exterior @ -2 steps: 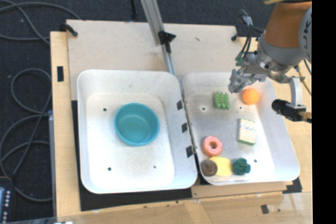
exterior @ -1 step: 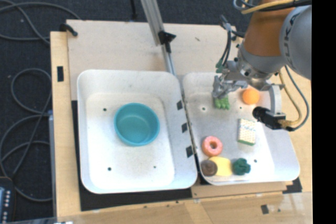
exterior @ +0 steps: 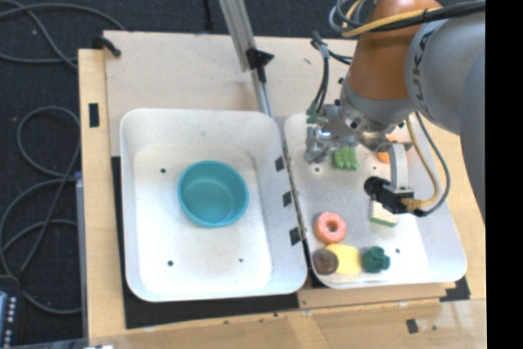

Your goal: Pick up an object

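The end effector (exterior: 318,145) hangs low over the right shallow white bin (exterior: 421,245), close to the wall that this bin shares with its neighbour. Whether it is apart or together cannot be told from this angle. Just beside it, on the arm's side, a small green studded plastic block (exterior: 346,159) lies on the bin floor. Nearer the camera and apart from the end effector lies a pink ring-shaped toy doughnut (exterior: 330,226), with a small pale block (exterior: 382,214) out toward the arm. Farther on, along the bin's near edge, a brown round piece (exterior: 325,261), a yellow rounded piece (exterior: 347,259) and a dark green lumpy piece (exterior: 375,259) sit in a row. On the end effector's other side, well apart, a teal round plastic bowl (exterior: 212,192) stands upright in the left shallow white bin (exterior: 147,257). Both bins rest on the pale wooden counter (exterior: 163,69).
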Motion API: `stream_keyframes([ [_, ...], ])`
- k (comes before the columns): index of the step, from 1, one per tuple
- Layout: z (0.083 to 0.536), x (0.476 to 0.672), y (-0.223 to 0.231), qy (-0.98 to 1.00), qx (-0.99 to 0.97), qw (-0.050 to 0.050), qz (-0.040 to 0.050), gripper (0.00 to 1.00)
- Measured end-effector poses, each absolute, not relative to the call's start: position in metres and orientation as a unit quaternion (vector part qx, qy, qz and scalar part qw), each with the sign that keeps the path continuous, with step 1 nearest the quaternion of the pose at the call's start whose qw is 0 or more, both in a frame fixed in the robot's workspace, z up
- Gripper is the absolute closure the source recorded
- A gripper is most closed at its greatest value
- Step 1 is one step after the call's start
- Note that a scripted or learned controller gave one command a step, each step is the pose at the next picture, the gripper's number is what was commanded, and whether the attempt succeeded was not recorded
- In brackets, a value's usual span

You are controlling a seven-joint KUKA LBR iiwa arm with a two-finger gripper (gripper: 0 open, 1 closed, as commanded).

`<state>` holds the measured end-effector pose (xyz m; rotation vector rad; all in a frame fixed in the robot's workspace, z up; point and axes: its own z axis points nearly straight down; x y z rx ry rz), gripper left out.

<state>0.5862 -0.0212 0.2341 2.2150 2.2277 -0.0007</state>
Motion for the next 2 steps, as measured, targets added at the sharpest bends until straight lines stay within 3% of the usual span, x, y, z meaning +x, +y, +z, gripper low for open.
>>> stream_keyframes([
  [1,0.230,0.577,0.030,0.710,0.705,0.000,0.0002,1.00],
  [2,0.243,0.553,0.081,0.710,0.704,-0.001,0.0009,1.00],
])
